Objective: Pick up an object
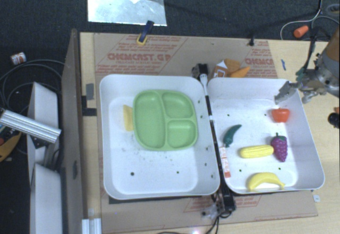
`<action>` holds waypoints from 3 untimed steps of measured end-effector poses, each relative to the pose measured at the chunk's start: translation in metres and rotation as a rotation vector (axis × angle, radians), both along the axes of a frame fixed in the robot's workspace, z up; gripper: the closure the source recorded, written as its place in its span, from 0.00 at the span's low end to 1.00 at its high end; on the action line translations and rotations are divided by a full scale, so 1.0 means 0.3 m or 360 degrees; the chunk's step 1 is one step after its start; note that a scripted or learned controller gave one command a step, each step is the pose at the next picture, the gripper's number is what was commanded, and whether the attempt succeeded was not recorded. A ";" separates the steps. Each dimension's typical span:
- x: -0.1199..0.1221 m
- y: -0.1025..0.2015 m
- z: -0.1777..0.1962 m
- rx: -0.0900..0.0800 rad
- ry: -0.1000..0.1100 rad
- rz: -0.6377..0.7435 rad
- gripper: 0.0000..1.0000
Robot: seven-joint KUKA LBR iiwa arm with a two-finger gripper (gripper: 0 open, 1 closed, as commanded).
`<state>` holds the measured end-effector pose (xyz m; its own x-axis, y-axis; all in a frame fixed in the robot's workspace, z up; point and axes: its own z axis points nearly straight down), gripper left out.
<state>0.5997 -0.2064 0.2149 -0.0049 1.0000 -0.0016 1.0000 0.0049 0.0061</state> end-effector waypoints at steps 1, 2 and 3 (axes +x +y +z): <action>0.102 0.005 -0.458 0.0003 0.0011 0.0001 0.00; 0.026 0.000 -0.435 0.0002 0.0010 -0.0006 0.00; -0.033 0.000 -0.411 0.0001 0.0010 -0.0006 0.00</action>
<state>0.5898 -0.2065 0.0916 -0.0013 1.0000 -0.0007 1.0000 0.0013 0.0000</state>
